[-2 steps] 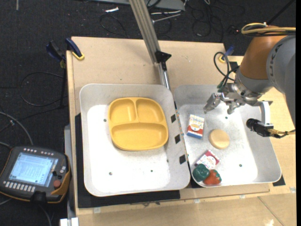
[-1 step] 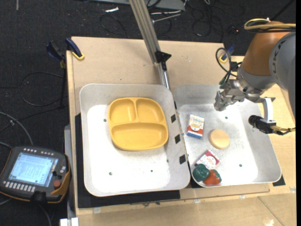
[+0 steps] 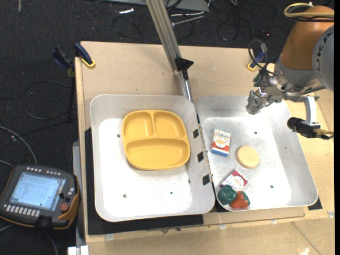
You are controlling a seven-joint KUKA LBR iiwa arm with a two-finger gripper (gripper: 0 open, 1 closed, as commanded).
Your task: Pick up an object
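In the right bin (image 3: pixel 281 142) lie a small white and orange box (image 3: pixel 221 142), a round tan disc (image 3: pixel 247 156), a red and white packet (image 3: pixel 236 181), a green piece (image 3: pixel 227 194) and a red piece (image 3: pixel 242 200). My gripper (image 3: pixel 255 103) hangs over the bin's far edge, up and to the right of the box, apart from all the objects. Nothing is visible between its fingers.
A yellow divided plate (image 3: pixel 156 139) rests in the left bin (image 3: pixel 106 195). A metal pole (image 3: pixel 164 25) slants down to the seam between the bins. Blue and yellow clamps (image 3: pixel 85 57) grip the bench's far corners. A teach pendant (image 3: pixel 37 195) lies on the floor at the left.
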